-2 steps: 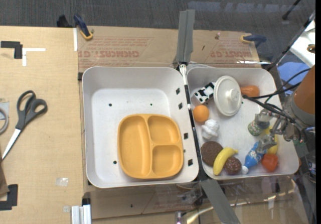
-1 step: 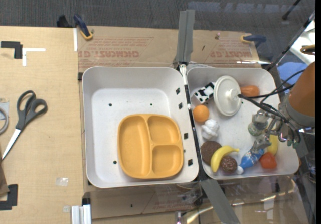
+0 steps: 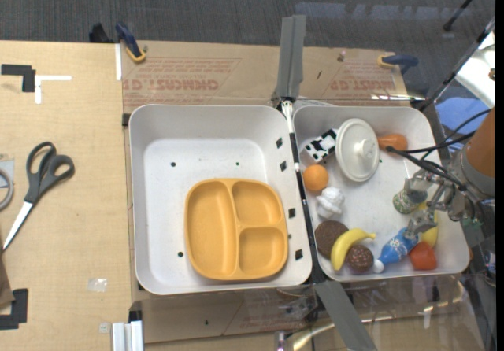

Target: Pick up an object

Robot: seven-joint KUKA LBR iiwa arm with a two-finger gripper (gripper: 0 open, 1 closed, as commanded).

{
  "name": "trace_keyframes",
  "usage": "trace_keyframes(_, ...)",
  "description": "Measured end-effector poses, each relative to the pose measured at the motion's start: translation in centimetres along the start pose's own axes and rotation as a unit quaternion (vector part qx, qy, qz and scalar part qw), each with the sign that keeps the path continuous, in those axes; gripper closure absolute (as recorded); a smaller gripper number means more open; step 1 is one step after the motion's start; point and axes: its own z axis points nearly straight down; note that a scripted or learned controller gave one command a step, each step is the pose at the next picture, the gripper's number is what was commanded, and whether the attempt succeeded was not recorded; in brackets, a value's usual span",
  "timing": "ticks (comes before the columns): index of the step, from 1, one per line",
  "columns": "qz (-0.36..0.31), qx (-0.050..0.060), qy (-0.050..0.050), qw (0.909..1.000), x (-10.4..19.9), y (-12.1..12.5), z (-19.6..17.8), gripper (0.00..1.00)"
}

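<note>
Blurring pincer [image 3: 423, 204] amid right bin's [image 3: 425, 117] toys

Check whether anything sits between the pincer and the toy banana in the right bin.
Likely yes: the pincer hangs by the bin's right wall, and a blue-and-white toy figure lies between it and the yellow toy banana.

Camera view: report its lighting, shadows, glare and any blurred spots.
Camera view: even, soft overhead light; faint shadows along the inner walls of the left bin; mild sheen on the white lid and yellow tray; most of the frame is sharp, but the pincer in the right bin looks smeared and hard to read.
</note>
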Motion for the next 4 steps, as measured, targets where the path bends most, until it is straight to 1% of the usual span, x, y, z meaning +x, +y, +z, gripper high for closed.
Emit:
trace_keyframes(1,-0.097,-0.001,0.017,0.9952,2.0,2.5,1.7,0.0)
trace_keyframes(2,-0.099,-0.001,0.02,0.9949,2.0,2.6,0.9,1.0)
trace_keyframes(3,0.011,0.001,0.033,0.9994,-2.4,10.2,3.0,1.0)
trace_keyframes(4,-0.059,0.0,0.032,0.9978,-6.9,1.6,-24.7,1.0)
